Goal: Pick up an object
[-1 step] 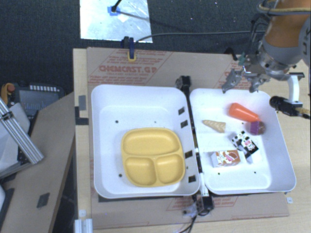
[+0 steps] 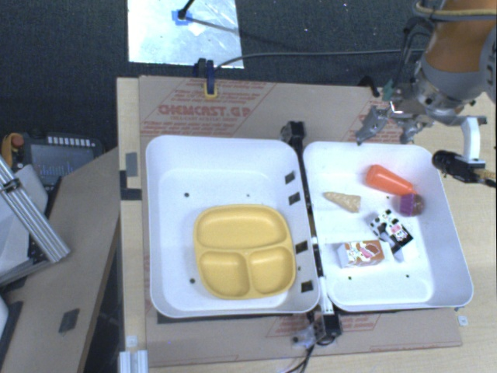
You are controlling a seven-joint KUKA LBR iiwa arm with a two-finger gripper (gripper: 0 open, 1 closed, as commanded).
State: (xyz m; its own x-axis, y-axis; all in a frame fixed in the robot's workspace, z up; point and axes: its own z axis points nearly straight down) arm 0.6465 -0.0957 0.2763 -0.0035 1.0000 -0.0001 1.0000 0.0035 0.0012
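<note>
Bench (image 2: 128, 231) bearing two shallow white bins side by side on a brown board. The left bin (image 2: 167, 200) contains a yellow divided plate (image 2: 244, 251) with three compartments, lying toward the near half of the bin. The right bin (image 2: 443, 278) contains five small objects: an orange carrot-shaped toy (image 2: 388, 179) near the far wall, a small purple ball (image 2: 411, 204) just beside the carrot's near end, a tan wedge (image 2: 342, 200) lying toward the bin's left wall, a black-and-white patterned toy (image 2: 390, 229) near the middle, and a small printed box (image 2: 362, 252) just beside it toward the near side. The grey arm with its orange band (image 2: 458, 41) enters from the upper right. Its gripper (image 2: 386, 124) hangs above the far rim of the right bin, apart from every object; its two fingers stand spread, with nothing between them. The carrot-shaped toy is the object lying nearest the gripper, toward the near side of it.
</note>
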